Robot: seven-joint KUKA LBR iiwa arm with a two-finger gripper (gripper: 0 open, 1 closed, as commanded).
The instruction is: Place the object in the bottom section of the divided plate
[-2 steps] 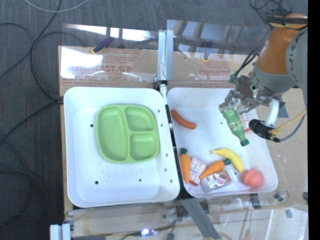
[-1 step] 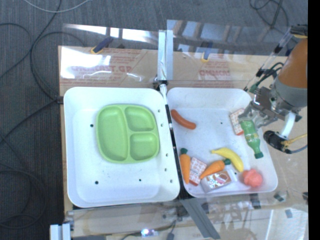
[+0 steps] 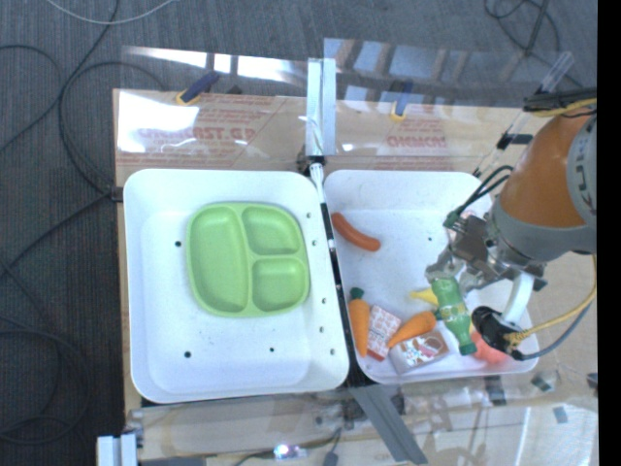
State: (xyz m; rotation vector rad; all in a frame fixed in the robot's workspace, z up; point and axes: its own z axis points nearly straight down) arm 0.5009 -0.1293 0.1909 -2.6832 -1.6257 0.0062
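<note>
Camera view gives you two shallow white plastic bins side by side on the counter (image 3: 194, 115), whose clear sheet carries reddish lettering too blurred to read. One smooth green divided plate (image 3: 249, 259) with three rounded sections lies in the left bin (image 3: 155, 357); the right bin (image 3: 408, 187) holds one sausage (image 3: 356, 233), two carrots (image 3: 360, 324), one printed packet (image 3: 382, 320), one small carton (image 3: 420, 352) and one green bottle (image 3: 452, 311). Your gripper (image 3: 464, 272) hangs over that bottle, and you cannot tell its state.
</note>
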